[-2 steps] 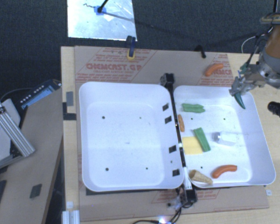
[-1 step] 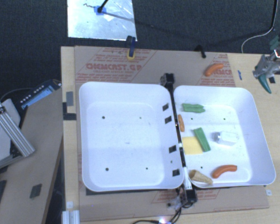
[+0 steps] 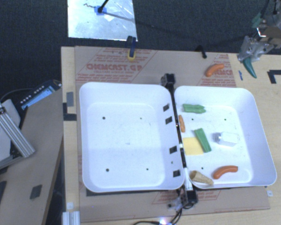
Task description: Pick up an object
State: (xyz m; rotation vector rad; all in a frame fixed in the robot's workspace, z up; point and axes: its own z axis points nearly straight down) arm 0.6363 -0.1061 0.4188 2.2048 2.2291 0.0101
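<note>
Gripper (image 3: 251, 62) hovers beyond the right bin's (image 3: 257, 111) far right corner; grip state unclear.
Left bin (image 3: 91, 95) offers open room; a sausage (image 3: 225, 171) lies well apart, near the right bin's near edge.

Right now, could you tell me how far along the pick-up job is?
Nothing looks done yet. The hand hangs above the bench, beyond the right bin, nothing between its fingers. The orange sausage, green block and yellow piece lie in the bin, unpicked. The whole pick remains.
</note>
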